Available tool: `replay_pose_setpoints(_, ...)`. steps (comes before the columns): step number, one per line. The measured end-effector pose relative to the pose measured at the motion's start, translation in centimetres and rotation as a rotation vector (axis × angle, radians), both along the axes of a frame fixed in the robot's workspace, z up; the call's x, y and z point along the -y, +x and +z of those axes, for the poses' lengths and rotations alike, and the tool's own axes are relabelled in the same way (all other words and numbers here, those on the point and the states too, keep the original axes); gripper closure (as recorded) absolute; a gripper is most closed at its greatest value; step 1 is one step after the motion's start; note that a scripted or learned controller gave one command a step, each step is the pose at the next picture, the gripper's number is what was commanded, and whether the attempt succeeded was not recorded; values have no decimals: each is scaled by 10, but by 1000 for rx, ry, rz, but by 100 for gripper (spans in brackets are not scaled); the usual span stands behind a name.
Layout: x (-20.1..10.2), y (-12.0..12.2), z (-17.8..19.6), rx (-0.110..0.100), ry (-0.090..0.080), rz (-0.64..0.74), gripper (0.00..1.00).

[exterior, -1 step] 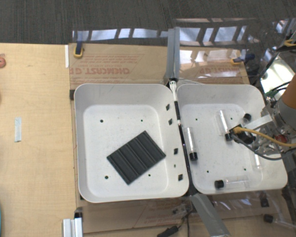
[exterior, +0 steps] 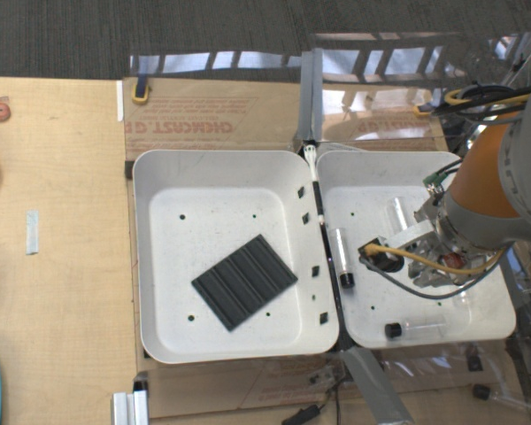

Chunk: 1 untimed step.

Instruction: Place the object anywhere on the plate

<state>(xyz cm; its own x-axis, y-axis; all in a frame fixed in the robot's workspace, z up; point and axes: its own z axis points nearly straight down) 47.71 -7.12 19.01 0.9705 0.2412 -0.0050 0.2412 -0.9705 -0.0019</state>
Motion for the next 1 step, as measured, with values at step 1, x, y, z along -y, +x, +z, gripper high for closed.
replay_pose_setpoints(1, -62, 32, 84, 1, -3, -44, 100)
